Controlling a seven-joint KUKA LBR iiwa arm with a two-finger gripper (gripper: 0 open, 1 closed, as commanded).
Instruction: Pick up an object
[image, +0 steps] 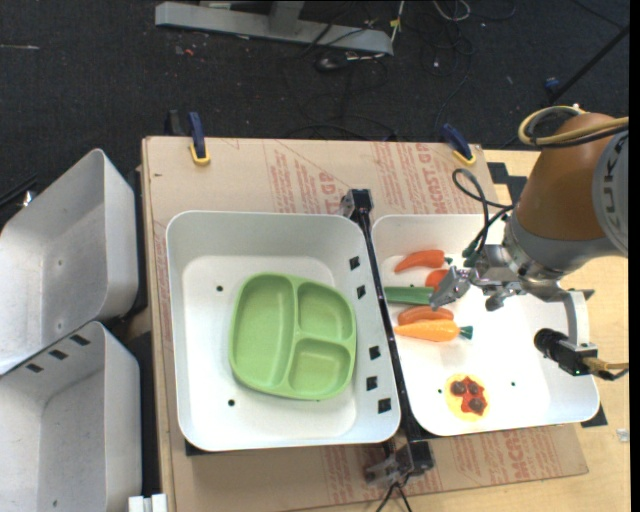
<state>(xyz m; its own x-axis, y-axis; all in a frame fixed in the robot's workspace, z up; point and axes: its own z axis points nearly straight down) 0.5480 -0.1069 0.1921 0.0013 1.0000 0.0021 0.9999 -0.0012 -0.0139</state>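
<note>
The gripper (447, 285) hovers over the toy carrots (428, 324) by the right bin's (560, 400) left wall; whether it is wide or narrow, I cannot tell. They look light, stiff, slippery plastic, best pinched mid-body across the width.

A brown board bench (300, 175) with red print carried two white bins side by side, touching. The left bin (190, 300) held a green divided plate (293, 336). The right bin (530, 400) held orange carrots (428, 322), a green piece (405, 295) and a small yellow-and-red item (467, 395). Clamps (198, 140) gripped the far edge
</note>
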